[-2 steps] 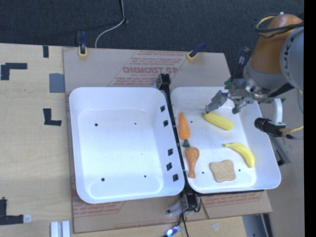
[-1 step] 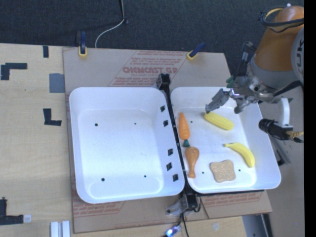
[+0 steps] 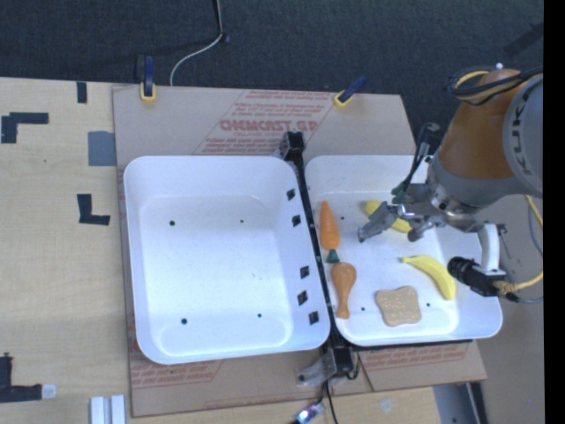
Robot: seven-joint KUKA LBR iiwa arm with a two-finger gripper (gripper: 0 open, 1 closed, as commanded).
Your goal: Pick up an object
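Note:
In the right bin (image 3: 459, 325) lie an orange carrot (image 3: 328, 225), a brown drumstick (image 3: 342, 285), a tan slice of bread (image 3: 398, 306) and a yellow banana (image 3: 433, 273). A second yellow piece (image 3: 377, 208) lies near the bin's middle, partly hidden by the gripper. My gripper (image 3: 391, 230) hangs low over that yellow piece, fingers spread open, one dark fingertip (image 3: 368, 231) pointing left toward the carrot. Nothing is clamped between the fingers.
The left bin (image 3: 212, 254) stands beside the right one, with a black divider strip (image 3: 305, 237) between them. The arm's grey and orange body (image 3: 481, 148) covers the right bin's far right corner. Cardboard lies under both bins.

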